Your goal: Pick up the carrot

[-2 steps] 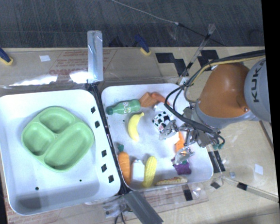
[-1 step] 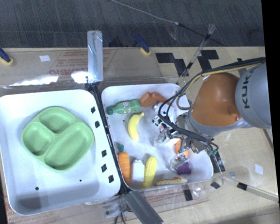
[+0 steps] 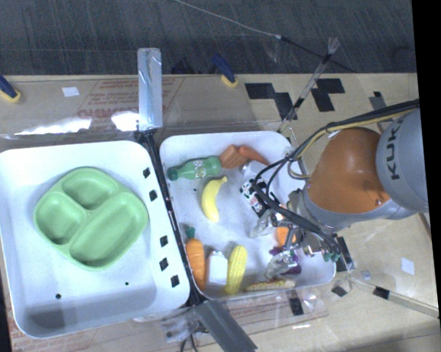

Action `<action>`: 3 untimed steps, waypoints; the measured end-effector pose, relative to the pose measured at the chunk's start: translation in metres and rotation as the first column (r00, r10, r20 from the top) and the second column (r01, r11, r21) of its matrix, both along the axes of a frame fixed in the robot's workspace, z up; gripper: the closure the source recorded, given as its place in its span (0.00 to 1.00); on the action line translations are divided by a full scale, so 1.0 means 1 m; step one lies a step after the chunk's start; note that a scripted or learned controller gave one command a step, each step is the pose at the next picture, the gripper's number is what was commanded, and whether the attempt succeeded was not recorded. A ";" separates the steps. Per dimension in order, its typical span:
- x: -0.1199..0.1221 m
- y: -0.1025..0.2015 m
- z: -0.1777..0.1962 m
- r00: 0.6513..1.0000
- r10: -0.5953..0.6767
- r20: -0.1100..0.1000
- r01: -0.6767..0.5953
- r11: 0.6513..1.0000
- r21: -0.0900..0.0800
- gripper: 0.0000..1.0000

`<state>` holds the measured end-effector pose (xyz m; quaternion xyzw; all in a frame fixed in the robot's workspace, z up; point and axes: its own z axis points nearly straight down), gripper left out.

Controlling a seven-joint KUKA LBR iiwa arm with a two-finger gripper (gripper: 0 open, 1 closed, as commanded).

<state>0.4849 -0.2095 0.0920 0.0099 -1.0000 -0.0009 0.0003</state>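
The carrot [image 3: 196, 259] is orange with a green top and lies lengthwise against the left wall of the right bin [image 3: 174, 154], near its front corner. My gripper [image 3: 276, 232] hangs low over the right side of that bin, under the grey arm and its orange band [image 3: 345, 177]. It is well to the right of the carrot, with the corn between them. Cables and gripper parts hide what is directly beneath it.
A yellow corn cob [image 3: 236, 268] lies right beside the carrot. A banana [image 3: 212, 197], a green bottle [image 3: 195, 168] and an orange item [image 3: 240, 156] lie farther back. Small orange [image 3: 282, 236] and purple [image 3: 288, 263] pieces sit by the gripper. The left bin [image 3: 10, 228] holds a green divided plate [image 3: 92, 215].
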 end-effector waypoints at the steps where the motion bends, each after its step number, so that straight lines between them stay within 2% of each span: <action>1: 0.026 0.001 0.001 0.965 -0.262 0.005 0.262 0.965 -0.001 0.00; 2: 0.027 0.002 0.012 0.967 -0.254 0.007 0.254 0.967 -0.001 1.00; 3: 0.027 0.002 0.011 0.967 -0.254 0.007 0.254 0.967 -0.001 0.00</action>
